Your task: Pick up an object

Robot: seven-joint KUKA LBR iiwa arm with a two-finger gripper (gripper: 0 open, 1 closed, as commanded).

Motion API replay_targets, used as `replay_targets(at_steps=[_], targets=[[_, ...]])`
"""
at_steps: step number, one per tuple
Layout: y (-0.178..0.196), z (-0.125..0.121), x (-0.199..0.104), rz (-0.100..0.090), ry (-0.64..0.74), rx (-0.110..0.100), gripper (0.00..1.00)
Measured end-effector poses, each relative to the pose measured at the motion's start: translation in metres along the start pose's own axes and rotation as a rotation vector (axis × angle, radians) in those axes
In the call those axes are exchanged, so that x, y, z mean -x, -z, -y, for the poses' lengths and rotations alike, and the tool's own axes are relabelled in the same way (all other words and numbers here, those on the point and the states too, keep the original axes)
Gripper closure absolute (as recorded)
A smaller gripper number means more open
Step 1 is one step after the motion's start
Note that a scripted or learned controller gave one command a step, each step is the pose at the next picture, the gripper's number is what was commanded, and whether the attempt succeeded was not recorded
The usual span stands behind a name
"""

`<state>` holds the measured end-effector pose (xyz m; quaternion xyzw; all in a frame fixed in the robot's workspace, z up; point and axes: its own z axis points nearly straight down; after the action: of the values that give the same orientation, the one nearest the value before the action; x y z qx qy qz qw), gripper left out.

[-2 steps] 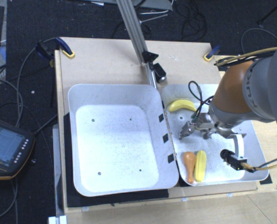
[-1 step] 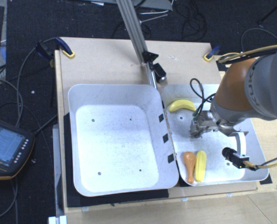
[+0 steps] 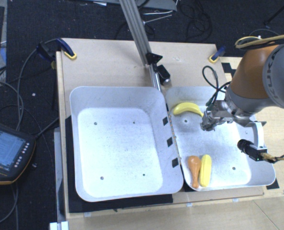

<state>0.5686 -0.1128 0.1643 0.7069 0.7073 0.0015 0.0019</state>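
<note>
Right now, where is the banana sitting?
The banana lies at the far end of the right bin, close to the divide between the bins, just left of the gripper.

My bench (image 3: pixel 108 63) is a flat, light wooden board. Two white bins sit right on it, side by side, with their edges touching in the middle. The left bin (image 3: pixel 84 109) is the bigger one. The right bin (image 3: pixel 237 176) sits under my arm. A yellow clamp (image 3: pixel 70 55) grips the far left corner, and another clamp (image 3: pixel 214 57) grips the far right corner.
</note>
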Motion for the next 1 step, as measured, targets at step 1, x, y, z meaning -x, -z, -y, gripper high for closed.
replay_targets(at_steps=[1], targets=[[0.0498,-0.0012,0.0,0.0,0.0,0.0,1.0]])
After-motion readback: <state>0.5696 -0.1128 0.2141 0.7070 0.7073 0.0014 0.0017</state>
